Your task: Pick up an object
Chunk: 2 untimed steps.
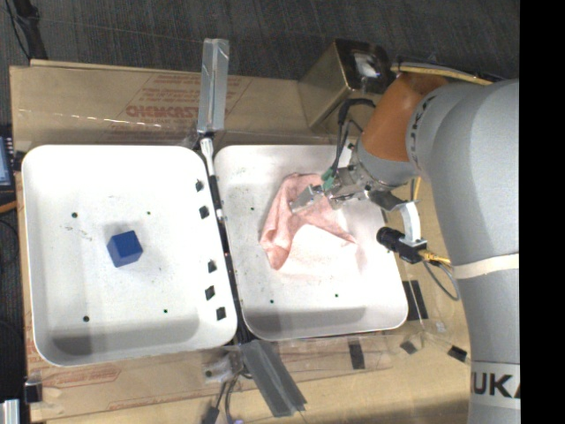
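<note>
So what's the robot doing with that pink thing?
The arm reaches in from the right over the right bin. Its gripper is down at the top edge of a crumpled pink cloth lying in that bin, right where the cloth bunches up. It looks like it is trying to pick the cloth up, but I can't tell if it has hold of it. A blue cube sits alone in the left bin.

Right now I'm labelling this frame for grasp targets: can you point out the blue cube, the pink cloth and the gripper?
blue cube [124, 247]: camera view, on its top face, in the left bin.
pink cloth [296, 233]: camera view, on its bunched middle, in the right bin.
gripper [320, 193]: camera view, at its tip over the cloth's upper edge.
</note>
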Motion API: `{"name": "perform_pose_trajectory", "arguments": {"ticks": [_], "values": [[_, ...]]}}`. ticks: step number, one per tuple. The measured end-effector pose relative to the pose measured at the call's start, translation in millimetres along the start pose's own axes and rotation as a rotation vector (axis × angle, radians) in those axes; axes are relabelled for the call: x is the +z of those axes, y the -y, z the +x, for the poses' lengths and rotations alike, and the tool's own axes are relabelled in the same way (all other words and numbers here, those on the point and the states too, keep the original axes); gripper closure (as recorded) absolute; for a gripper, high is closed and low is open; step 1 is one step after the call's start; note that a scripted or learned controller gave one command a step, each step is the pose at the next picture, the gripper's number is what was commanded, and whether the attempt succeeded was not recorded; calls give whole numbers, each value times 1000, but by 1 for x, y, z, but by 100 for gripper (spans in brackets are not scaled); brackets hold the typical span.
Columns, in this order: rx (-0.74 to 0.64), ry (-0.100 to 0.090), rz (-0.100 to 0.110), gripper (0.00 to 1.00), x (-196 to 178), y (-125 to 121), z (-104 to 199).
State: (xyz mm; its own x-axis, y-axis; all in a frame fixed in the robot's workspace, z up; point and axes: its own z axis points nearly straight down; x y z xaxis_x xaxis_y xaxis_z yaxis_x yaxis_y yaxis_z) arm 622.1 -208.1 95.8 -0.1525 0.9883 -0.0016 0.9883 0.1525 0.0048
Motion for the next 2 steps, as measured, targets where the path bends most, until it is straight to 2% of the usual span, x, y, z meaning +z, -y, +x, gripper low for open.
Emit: {"name": "perform_pose_trajectory", "arguments": {"ticks": [1,2], "values": [[-184,0,1,0,0,-27,-3],[-354,-2,1,0,1,-7,0]]}}
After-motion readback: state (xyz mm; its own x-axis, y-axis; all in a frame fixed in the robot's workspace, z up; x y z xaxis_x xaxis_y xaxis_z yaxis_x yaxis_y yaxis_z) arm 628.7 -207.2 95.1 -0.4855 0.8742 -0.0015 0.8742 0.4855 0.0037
